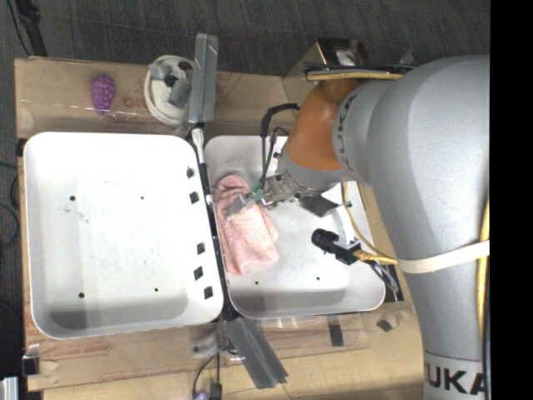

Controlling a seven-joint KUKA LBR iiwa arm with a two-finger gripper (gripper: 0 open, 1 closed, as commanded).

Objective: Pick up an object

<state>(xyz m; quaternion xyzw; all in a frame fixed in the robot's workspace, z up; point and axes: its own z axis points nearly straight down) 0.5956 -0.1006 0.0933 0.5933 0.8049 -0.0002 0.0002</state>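
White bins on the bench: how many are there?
2. The left bin lies beside the right bin, which holds a pink cloth under the pincer. The arm may hide more.

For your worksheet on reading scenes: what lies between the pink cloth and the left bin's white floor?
In the camera view, the divider where the two bins' rims meet, bearing small dark clips, lies between the pink cloth and the left bin.

You see dark grey carpet [166,15] beyond the cardboard-topped bench [58,90]; a purple object [102,92] lies on that bench's far edge.
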